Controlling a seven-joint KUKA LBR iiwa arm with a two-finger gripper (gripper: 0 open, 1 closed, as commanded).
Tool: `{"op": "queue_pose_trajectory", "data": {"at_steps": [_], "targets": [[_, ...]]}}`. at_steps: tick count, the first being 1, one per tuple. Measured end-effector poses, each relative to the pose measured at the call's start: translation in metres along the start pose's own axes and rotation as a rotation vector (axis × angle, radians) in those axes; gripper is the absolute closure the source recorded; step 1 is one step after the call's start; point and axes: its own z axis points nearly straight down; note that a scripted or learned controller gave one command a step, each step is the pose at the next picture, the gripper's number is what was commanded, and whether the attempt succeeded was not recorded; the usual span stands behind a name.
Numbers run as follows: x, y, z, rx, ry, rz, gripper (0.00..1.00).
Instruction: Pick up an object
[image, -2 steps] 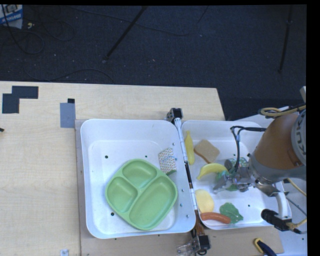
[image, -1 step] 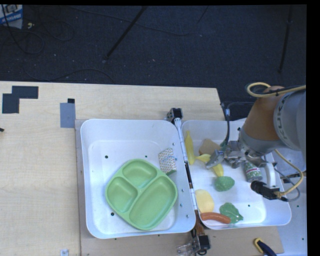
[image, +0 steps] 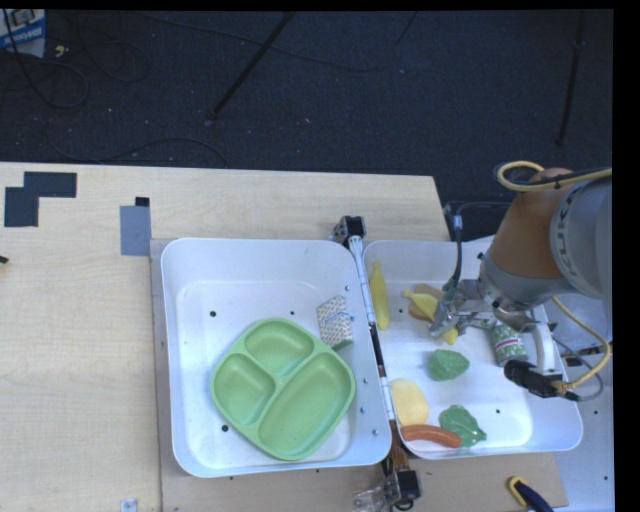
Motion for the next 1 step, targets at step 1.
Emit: {"op": "queue_pose_trajectory", "data": {"at_steps": [1], "targets": [[0.077, -0.0568, -0.0892, 0.002, -0.004, -0.005, 1.0]]}}
